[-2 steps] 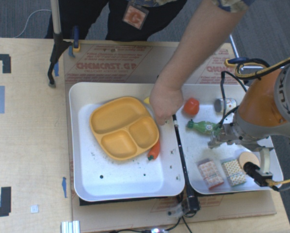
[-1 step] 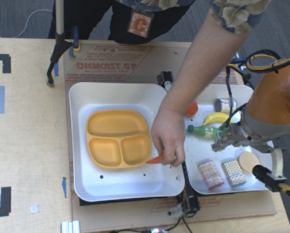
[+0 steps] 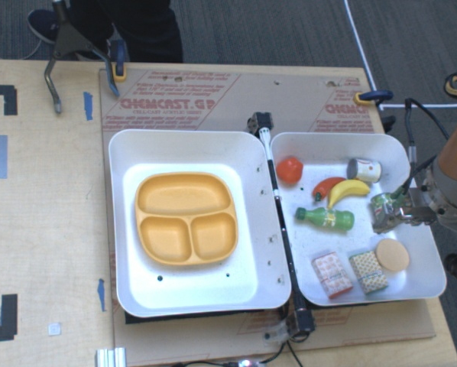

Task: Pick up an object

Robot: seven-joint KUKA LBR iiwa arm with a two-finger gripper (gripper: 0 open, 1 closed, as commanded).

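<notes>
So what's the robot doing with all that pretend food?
The robot is trying to pick something up. Its gripper is down at the right side of the right bin, beside a green bottle, a banana and a round cookie. A shiny, crumpled-looking thing sits right at the gripper, but I can't tell if it is grabbed. The left bin holds a yellow divided plate.

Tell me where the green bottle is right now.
The green bottle lies on its side in the right bin near that bin's middle, just below the banana and above the pink packet.
</notes>
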